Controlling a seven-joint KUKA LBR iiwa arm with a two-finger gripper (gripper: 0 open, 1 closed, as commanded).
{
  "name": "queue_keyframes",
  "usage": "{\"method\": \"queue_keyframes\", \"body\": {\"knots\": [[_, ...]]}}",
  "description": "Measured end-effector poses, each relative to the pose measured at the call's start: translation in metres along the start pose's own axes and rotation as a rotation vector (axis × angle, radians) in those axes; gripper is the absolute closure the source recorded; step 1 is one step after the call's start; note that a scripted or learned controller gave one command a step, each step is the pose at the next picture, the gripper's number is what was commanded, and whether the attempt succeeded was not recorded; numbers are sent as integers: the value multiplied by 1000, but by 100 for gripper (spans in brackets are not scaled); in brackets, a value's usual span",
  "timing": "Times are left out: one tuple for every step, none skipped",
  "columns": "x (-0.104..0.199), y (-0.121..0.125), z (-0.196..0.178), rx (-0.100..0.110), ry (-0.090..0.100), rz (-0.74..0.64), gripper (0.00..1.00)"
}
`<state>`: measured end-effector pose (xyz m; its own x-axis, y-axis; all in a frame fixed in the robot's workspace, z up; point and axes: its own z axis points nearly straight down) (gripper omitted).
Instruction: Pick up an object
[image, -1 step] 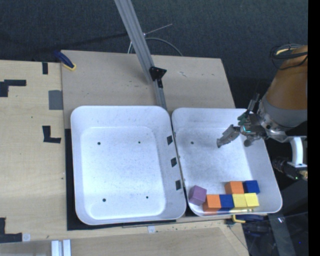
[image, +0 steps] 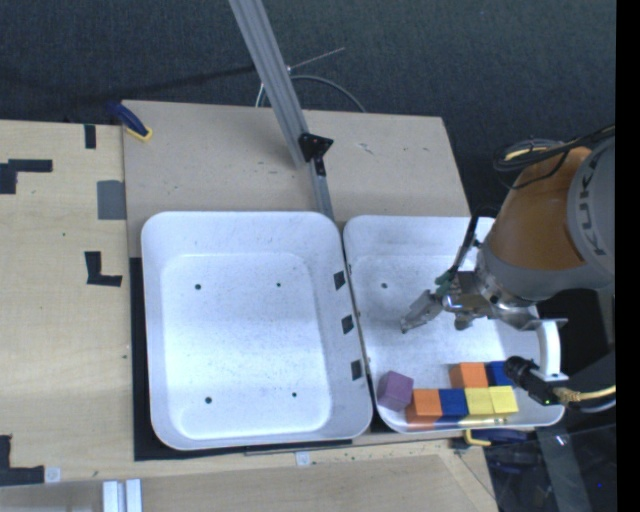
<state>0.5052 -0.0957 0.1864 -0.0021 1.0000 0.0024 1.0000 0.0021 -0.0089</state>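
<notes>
While the gripper (image: 418, 318) hung over the bare middle of the right bin (image: 400, 245), whether its fingers were spread or closed could not be told (they blurred against the white floor), and nothing showed between them. The blocks lay packed along the near wall, the purple block (image: 396, 388) a little apart from the orange block (image: 427, 403). A good pick would probably aim at the purple one, where the fingers have free room.

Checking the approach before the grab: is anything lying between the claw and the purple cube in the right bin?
Nothing visible does: bare white bin floor separates the claw from the purple cube.
</notes>
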Motion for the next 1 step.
{"method": "queue_keyframes", "body": {"knots": [[-20, -7, 96, 0, -2, 4, 0]]}}
